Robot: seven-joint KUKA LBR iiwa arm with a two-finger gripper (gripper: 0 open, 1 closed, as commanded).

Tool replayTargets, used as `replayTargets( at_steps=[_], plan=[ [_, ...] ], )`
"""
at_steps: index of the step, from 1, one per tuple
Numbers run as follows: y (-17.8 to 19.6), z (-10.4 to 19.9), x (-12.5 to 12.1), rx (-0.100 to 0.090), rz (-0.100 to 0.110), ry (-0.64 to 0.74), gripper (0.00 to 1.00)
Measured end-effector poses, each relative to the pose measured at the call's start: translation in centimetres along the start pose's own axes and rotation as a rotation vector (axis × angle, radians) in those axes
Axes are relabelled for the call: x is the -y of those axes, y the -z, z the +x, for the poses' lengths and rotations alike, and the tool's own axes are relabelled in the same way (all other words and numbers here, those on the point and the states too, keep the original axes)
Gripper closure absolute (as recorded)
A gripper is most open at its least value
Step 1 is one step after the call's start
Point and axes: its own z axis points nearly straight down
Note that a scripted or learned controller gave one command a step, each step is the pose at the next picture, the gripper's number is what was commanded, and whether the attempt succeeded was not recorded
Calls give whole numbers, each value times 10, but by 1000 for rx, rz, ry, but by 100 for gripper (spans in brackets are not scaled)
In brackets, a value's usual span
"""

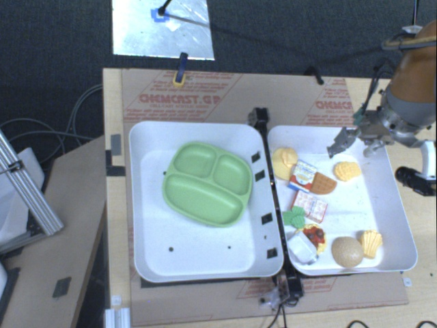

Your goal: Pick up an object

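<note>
Two shallow white bins sit side by side on a cardboard-covered bench. At two o'clock, the pincer (355, 141) hangs with its fingers spread apart, holding nothing, above the right bin (399, 210). Just below it lies a yellow toy (347, 170), likely the nearest target. Other small toys cluster toward five o'clock. The left bin (147, 183) holds a green divided plate (207, 183), well apart.

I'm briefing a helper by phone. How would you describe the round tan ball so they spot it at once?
Look in the right bin, along its near edge. The ball sits beside a ridged yellow shell; it alone is smooth, round and tan.
</note>
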Motion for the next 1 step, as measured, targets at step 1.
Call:
replayTargets(
  at_steps=[1],
  plan=[
    [8,1,-3,2,-13,3,0]
  ],
)
